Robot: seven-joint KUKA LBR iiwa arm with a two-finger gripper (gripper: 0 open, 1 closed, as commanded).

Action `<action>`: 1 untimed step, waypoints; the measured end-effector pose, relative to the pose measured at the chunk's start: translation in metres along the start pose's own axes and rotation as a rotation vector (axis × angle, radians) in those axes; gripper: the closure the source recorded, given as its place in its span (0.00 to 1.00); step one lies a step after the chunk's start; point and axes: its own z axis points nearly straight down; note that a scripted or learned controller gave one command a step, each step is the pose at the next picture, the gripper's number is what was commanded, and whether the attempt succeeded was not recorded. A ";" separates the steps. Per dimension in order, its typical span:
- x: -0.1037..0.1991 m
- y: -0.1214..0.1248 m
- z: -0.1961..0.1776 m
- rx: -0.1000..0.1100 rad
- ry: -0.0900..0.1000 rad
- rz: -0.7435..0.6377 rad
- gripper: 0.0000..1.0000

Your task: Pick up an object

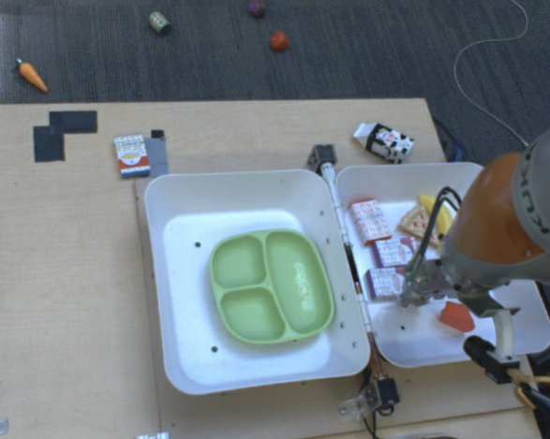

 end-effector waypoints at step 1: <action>0.000 0.000 0.000 0.000 0.000 0.000 0.00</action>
